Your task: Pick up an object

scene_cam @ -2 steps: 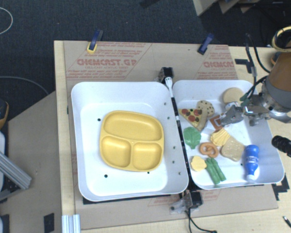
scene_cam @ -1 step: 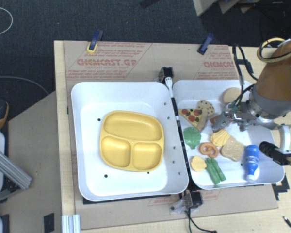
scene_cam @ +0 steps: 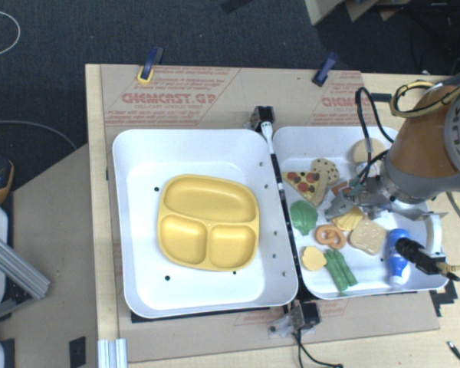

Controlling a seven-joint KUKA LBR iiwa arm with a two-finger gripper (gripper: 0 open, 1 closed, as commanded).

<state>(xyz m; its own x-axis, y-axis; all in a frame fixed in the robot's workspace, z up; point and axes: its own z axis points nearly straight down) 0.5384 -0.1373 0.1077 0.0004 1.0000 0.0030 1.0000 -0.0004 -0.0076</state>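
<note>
The right bin holds several toy foods: a pizza slice, a spotted brown piece, a green leaf, an orange ring, a yellow disc, a green pickle, a bread slice, a yellow cheese wedge, a blue bottle and a beige ball. My gripper is low in this bin, just right of the pizza slice and above the cheese wedge. The wrist hides part of the bin's right side.
The left bin holds a yellow divided plate. A black divider bar runs between the bins. Clamps sit at the bench's far edge. Cables loop at the arm's upper right.
</note>
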